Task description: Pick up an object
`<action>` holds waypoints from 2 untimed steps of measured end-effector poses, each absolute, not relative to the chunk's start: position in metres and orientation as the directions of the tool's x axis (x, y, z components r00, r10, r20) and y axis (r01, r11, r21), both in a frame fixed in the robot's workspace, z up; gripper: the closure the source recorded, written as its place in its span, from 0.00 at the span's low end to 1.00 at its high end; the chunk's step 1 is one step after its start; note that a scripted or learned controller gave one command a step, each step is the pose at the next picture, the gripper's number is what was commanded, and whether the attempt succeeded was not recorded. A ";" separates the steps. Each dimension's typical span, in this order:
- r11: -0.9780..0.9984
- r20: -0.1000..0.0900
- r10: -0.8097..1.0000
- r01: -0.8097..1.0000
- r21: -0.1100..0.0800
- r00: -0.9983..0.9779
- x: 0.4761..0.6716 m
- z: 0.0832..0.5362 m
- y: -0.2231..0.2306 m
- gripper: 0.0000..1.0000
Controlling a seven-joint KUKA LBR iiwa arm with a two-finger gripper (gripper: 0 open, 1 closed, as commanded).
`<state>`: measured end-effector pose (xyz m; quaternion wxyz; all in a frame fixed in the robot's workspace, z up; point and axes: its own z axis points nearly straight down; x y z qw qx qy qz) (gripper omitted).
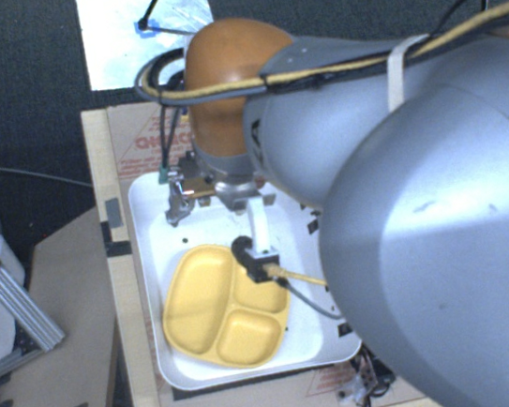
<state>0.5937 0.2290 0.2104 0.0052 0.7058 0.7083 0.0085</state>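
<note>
Yellow three-compartment plastic tray (216, 313): not yet picked up.
Lies flat in shallow white bin (149, 261); metal two-finger gripper (179, 202) stands just beyond its far rim, holding nothing visible; apart or together, cannot tell. Grasp and lift outstanding.

Red txt on cardboard (134, 142), too blurry to read.

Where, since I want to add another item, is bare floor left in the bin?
Bare floor of the bin lies beyond the yellow divided plate, under the gripper, plus a strip right of the plate. The plate crowds the near half.
</note>
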 end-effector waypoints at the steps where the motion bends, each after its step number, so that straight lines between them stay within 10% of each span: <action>1: 0.010 0.001 1.000 1.000 0.004 -0.010 0.588 0.213 0.230 1.00; 2: -0.002 -0.003 1.000 1.000 -0.012 0.002 0.502 0.169 0.186 1.00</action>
